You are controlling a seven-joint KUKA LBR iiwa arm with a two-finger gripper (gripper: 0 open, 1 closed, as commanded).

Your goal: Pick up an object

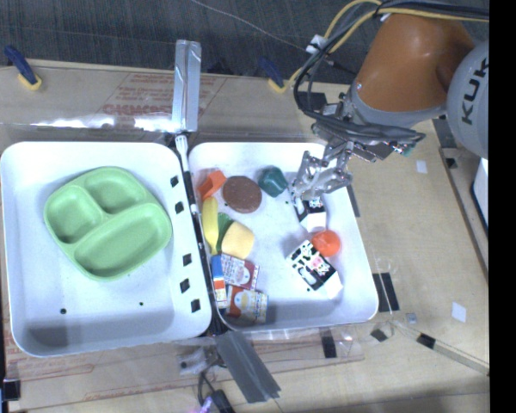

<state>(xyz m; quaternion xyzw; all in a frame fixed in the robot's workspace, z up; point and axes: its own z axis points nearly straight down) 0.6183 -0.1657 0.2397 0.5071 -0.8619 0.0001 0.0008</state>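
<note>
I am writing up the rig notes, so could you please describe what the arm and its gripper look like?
The arm is grey with a broad orange band above the wrist and dark letters on its grey shell. Black and yellow cables loop beside the band. The gripper is a small metallic two-finger unit.

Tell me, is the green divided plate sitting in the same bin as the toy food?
No, the green divided plate lies in the left bin, while the toy food lies in the right bin.

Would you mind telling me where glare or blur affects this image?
In the camera view, glare streaks the plastic sheet behind the left bin; the gripper looks slightly soft over the right bin; the green plate is evenly lit.
</note>
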